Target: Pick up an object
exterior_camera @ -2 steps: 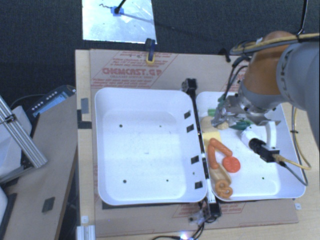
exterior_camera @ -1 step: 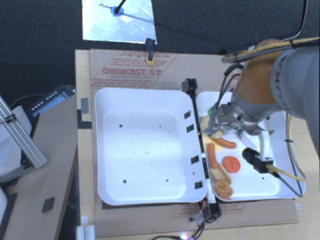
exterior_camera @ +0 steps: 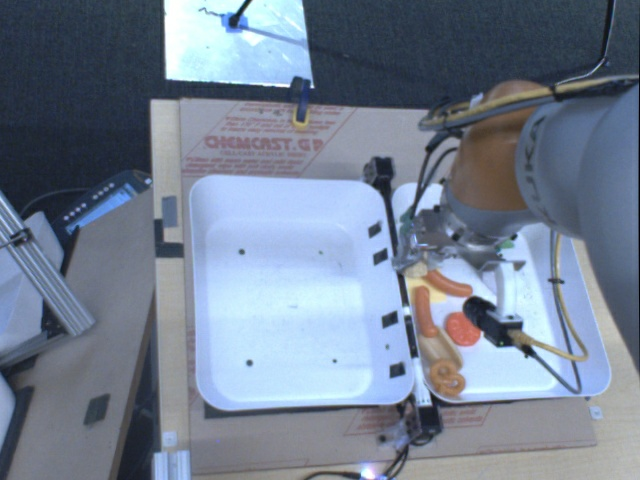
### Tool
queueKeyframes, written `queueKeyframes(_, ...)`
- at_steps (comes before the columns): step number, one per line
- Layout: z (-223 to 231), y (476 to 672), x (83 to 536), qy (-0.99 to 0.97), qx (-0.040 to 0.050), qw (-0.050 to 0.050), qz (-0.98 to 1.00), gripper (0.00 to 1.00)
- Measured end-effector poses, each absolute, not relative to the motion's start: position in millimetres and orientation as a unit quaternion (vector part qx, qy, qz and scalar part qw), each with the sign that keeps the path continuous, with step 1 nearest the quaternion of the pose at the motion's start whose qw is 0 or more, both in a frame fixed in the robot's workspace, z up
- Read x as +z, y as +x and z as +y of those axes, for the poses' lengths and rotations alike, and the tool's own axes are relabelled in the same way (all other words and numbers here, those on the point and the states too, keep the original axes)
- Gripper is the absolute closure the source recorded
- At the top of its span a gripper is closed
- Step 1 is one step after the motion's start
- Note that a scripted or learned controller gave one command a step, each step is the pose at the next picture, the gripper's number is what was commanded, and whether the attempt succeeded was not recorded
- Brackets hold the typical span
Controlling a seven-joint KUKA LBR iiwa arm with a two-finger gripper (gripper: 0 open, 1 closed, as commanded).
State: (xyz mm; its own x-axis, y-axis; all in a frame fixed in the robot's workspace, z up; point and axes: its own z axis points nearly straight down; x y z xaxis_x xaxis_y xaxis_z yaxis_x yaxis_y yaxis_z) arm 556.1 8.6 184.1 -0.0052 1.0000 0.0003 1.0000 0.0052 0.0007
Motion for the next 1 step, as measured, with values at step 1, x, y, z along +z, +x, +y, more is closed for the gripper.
queueKeyframes(1, -27.2, 585.0, 222.3, 0.707, 0.0015, 0.002, 0.707, 1.00)
